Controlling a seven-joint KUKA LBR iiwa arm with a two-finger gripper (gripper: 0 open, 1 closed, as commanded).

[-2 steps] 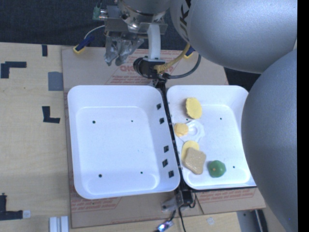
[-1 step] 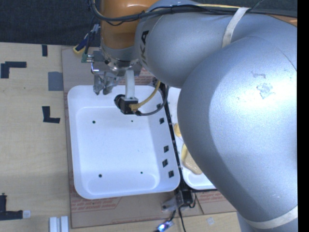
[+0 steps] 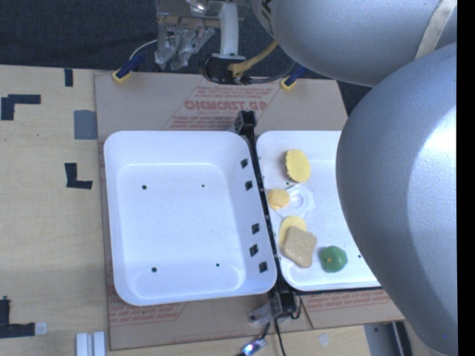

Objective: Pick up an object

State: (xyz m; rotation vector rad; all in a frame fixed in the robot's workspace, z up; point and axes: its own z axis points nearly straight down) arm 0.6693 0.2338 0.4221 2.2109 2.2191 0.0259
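Camera view: our gripper (image 3: pixel 178 44) sits at the top of frame, past the far edge of the cardboard sheet (image 3: pixel 223 106), well apart from both bins. We can't tell from here whether it is open or shut, and we see nothing held in it.

All candidates lie in the right bin (image 3: pixel 323 141), well off from the gripper, on the near side and to the right: yellow round piece (image 3: pixel 297 165), small yellow piece (image 3: pixel 278 199), tan bread-like slice (image 3: pixel 298 246) lying over another yellow piece (image 3: pixel 291 225), green round item (image 3: pixel 332 258). The left bin (image 3: pixel 178 213) has only bare floor.

Our call: approach not started. Best target is probably the green item or the top yellow piece, each apart from its neighbours. Avoid the stacked slice and the small piece just beside the divider wall, come straight down, centre before closing
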